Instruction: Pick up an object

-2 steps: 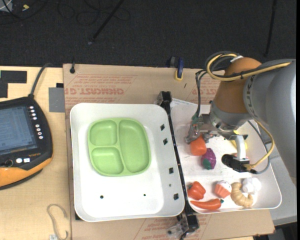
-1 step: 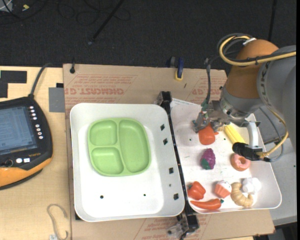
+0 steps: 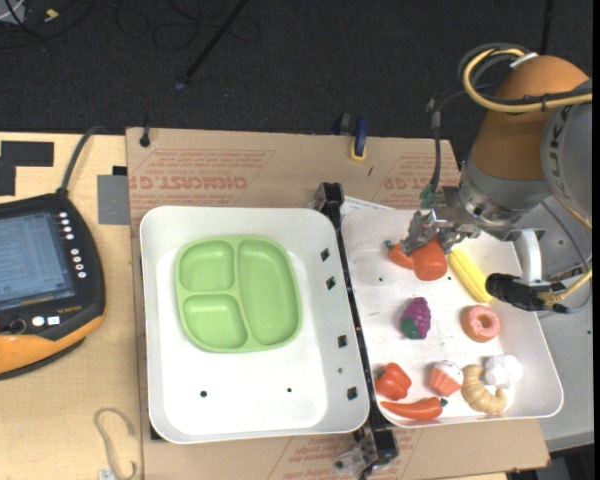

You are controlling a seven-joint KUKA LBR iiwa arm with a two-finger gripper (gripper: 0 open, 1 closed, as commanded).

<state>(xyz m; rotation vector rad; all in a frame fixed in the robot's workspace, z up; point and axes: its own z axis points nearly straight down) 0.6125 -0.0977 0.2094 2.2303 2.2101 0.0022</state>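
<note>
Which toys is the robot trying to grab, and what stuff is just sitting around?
For the job:
gripper, down at the orange toy
corn
purple grapes
donut
croissant
red chili

Just lying about:
green divided tray
control tablet

One camera hangs fixed above the bench (image 3: 230, 158), looking down at a slant. Both white bins sit in the lower middle of the frame, left bin (image 3: 170, 388) and right bin (image 3: 540, 388), with dark floor across the top. The arm (image 3: 525, 128) enters at upper right.
</note>
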